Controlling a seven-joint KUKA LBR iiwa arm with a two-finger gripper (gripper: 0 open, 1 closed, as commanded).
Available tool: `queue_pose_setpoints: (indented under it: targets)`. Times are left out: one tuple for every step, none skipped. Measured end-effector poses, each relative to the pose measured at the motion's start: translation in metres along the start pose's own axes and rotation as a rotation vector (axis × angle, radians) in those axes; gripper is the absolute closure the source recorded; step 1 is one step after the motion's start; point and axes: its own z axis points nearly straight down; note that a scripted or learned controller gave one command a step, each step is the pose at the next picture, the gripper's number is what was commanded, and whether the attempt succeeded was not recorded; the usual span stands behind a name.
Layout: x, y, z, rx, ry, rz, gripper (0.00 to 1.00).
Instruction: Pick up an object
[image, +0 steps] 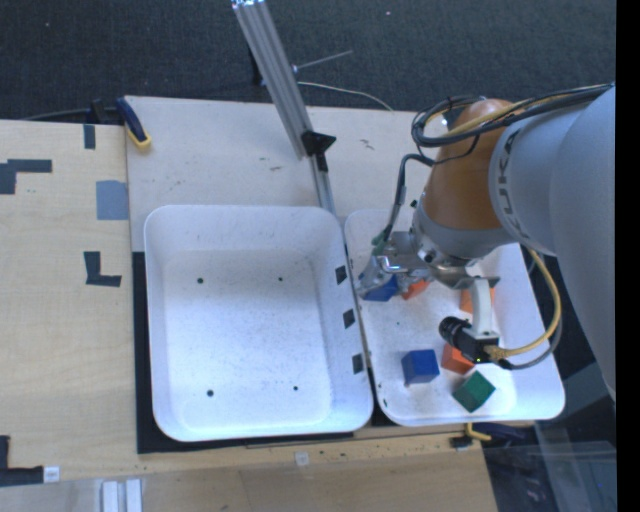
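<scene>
The grey arm (530, 150) with its orange band (462, 190) comes in from the right and bends down over the far left part of the right bin (540, 400). The gripper (385, 270) is low there, just beside the wall shared with the left bin (240, 320). Whether it is spread or closed I cannot tell, because the wrist covers that part.

Directly under the gripper there is a blue object (380, 292), partly hidden, touching or almost touching an orange-red piece (415, 289) on its right. The hidden part makes its long axis not clear; the visible part seems to lie roughly left to right. It rests on the bin floor.

Nearer to the camera, a blue cube (421, 366) stands alone in the middle of the right bin, slightly turned, with no clear long axis. To the right of it is an orange block (458, 360), and near this, close to the near wall, a green block (474, 391) turned like a diamond. Another orange piece (468, 298) lies behind the white part and black cable fitting (462, 330) of the arm.

A yellow-handled tool (133, 122) lies on the bench (60, 300) at the far left.
</scene>
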Motion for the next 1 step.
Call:
queue_pose_setpoints:
  targets:
    - [0.0905, 0.0103, 0.0054, 0.008, 0.000, 0.000, 1.00]
